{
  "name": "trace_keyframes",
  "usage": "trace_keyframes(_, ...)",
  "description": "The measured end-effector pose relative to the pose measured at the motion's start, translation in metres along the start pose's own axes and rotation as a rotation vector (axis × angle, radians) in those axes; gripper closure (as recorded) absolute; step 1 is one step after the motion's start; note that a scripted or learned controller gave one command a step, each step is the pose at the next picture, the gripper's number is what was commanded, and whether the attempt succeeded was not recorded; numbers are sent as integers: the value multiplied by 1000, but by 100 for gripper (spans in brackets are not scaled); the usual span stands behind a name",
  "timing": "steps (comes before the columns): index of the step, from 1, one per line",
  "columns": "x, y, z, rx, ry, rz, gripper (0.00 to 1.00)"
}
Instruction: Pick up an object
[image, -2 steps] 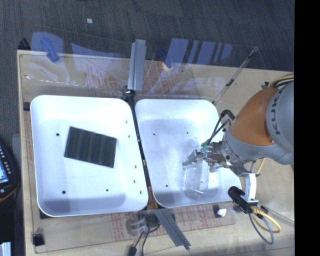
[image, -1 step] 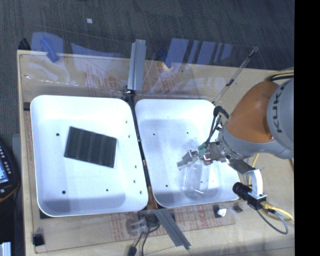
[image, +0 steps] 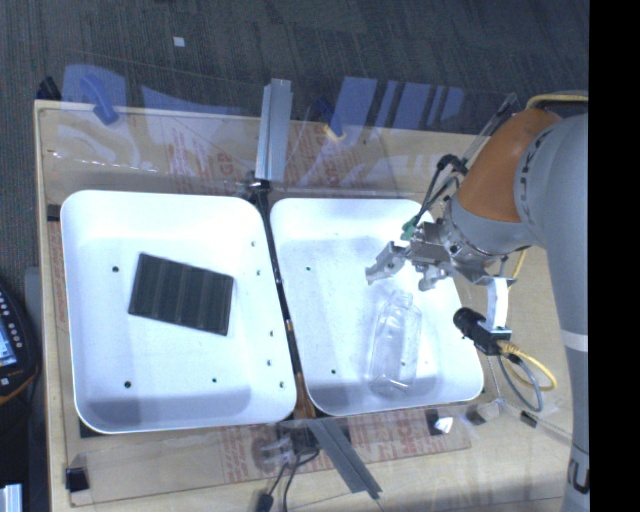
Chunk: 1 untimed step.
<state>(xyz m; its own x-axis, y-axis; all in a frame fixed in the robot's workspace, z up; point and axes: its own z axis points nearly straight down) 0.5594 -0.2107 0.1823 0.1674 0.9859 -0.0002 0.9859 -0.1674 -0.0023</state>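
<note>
A clear plastic bottle (image: 394, 342) lies in the right bin (image: 320, 300), towards its front right part, long axis roughly front to back. My gripper (image: 405, 266) hangs just above the bottle's far end, with its two grey fingers spread apart and nothing between them. A dark ribbed rectangular pad (image: 182, 293) lies flat in the left bin (image: 90, 380), tilted a little.
The arm's grey body and orange band (image: 500, 180) come in over the right bin's right rim. A black cable fitting (image: 478, 330) and yellow cable hang beside that rim. A metal divider post (image: 272, 130) stands behind the bins.
</note>
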Motion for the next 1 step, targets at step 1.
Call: trace_keyframes(1, 1, 0, -9, 2, 0, -8, 100)
